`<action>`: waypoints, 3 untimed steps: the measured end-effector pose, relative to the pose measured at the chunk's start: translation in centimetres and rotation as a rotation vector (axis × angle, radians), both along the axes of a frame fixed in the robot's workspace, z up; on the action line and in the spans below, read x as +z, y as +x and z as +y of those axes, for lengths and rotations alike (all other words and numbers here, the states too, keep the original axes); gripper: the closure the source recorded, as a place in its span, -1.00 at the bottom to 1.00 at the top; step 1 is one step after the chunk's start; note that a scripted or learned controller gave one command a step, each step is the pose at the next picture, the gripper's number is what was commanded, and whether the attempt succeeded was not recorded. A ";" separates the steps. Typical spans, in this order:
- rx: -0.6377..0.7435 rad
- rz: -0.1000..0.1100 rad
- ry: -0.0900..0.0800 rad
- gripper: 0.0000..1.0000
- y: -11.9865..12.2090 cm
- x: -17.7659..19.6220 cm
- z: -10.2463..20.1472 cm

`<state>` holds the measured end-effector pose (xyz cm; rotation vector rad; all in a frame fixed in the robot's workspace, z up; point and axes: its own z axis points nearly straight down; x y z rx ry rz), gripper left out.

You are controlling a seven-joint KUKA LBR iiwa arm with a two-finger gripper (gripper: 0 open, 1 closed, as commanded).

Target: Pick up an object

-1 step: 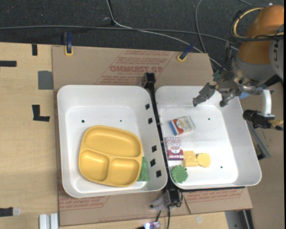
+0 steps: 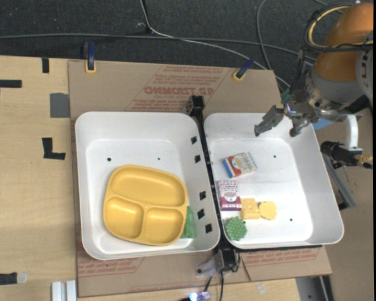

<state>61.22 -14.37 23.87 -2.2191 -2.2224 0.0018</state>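
Two bins: white and shallow, side by side at the centre of the frame on a brown cardboard sheet [image 2: 175, 89], a black divider between them.
Left bin [image 2: 88, 137]: holds a yellow tray [image 2: 144, 204] with three compartments, lower centre; a green piece [image 2: 189, 223] is wedged between the tray's right edge and the bin's right wall.
Right bin [image 2: 301, 187]: a small red, white and blue packet [image 2: 239, 164] lies left of its middle; below that, a dark red and white packet [image 2: 228, 194]; a yellow toy [image 2: 259, 209] sits just right of that packet; a round green object [image 2: 236, 229] rests near the bin's lower left corner.
Arm [image 2: 338, 55]: grey with an orange band, reaching in from the upper right of the frame.
Gripper [image 2: 281, 123]: over the upper edge of the right bin, its two fingers spread apart with nothing between them, well apart from the packets and toys below.
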 end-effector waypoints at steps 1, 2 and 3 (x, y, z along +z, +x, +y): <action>-0.001 0.004 -0.001 -1.00 -0.2 -4.6 -0.7; -0.001 0.004 0.000 -1.00 -0.4 -11.0 -1.0; 0.000 -0.004 0.000 -1.00 -0.2 -15.2 -1.0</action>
